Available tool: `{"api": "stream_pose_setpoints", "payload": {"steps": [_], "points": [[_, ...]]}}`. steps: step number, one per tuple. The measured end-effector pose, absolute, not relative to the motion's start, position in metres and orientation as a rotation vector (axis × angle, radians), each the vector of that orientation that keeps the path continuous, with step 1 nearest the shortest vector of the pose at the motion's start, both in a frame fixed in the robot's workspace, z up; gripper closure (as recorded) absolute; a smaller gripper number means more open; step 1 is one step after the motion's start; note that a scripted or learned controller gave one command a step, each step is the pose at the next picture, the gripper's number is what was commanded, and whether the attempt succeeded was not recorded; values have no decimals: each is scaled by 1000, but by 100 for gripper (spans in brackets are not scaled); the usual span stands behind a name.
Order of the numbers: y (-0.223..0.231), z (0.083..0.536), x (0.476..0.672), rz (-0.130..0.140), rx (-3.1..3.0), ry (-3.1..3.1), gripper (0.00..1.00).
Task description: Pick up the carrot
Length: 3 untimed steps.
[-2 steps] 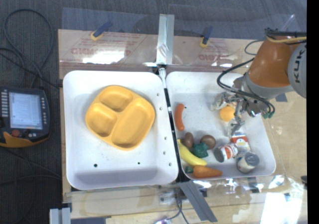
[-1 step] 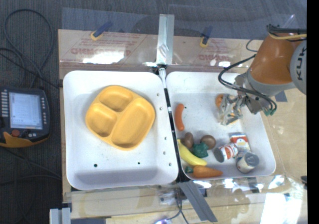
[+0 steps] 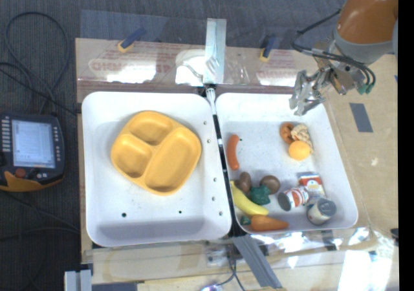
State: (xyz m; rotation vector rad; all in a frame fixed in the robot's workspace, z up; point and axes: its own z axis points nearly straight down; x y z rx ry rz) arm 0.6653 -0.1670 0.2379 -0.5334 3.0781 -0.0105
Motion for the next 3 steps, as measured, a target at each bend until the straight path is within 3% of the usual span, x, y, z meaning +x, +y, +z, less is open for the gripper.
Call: {"api": "stream_pose_setpoints", "payload": {"steps": [1, 2, 3], "points": [[-168, 230, 663, -1, -533, 3091, 0], [-220, 126, 620, 6, -672, 3075, 0], [-222, 90, 613, -8, -905, 2999, 0]]}}
